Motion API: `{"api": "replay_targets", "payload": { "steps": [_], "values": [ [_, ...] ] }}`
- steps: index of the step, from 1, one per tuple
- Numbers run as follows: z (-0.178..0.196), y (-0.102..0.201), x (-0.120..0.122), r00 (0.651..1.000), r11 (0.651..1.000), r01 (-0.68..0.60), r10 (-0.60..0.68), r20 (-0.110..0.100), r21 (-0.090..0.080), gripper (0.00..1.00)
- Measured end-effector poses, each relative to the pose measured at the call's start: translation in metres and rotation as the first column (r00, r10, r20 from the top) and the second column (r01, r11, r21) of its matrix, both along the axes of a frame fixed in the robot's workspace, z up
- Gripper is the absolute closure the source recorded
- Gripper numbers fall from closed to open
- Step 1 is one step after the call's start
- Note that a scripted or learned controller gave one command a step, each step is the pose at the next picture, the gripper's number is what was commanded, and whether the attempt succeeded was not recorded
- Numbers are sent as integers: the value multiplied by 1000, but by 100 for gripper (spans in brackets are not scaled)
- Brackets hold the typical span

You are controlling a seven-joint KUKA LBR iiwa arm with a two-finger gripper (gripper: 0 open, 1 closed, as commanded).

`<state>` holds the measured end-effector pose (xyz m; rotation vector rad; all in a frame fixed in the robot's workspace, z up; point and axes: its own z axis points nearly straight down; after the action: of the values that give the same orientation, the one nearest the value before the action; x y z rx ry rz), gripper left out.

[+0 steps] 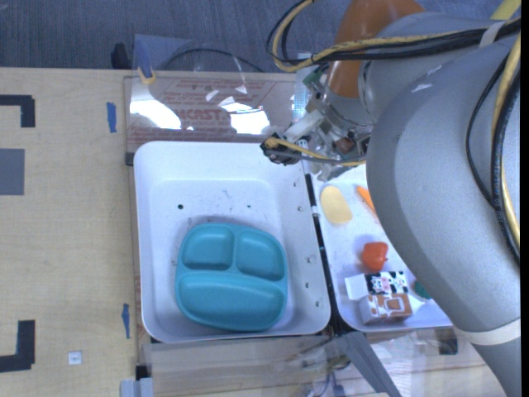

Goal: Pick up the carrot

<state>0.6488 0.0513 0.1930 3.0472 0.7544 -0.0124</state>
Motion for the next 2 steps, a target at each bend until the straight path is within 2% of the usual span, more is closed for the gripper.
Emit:
{"api": "replay_targets", "payload": {
  "steps": [1, 2],
  "values": [
    [-9, 20, -41, 960, 960, 281, -281, 4, 5, 100],
    [-104, 71, -121, 958, 958, 286, -286, 20, 4, 100]
  ]
}}
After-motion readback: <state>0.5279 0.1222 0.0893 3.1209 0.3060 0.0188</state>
